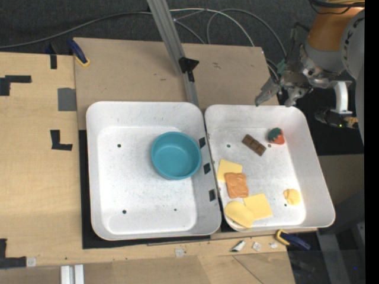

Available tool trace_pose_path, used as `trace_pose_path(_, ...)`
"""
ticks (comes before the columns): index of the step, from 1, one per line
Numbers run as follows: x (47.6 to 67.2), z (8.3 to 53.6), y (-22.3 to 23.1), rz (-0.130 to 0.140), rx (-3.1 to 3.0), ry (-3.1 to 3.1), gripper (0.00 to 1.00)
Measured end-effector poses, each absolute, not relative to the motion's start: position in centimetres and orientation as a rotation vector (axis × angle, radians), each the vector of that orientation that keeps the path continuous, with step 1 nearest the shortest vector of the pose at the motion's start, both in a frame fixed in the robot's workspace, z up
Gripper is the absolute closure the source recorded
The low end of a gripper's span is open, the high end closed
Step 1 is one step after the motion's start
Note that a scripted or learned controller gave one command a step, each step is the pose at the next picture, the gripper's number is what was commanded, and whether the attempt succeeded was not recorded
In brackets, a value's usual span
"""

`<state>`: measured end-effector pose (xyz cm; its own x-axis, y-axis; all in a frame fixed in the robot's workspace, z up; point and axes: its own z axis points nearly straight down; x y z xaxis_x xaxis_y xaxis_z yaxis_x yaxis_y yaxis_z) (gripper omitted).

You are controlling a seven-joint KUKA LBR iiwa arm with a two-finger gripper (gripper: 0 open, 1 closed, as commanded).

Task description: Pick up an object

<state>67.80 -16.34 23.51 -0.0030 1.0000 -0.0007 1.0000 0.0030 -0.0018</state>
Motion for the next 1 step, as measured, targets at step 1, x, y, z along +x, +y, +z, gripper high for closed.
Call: trace_pose_path(1,67.80,23.51,-16.36,0.004,-2.218,-2.224,0.00)
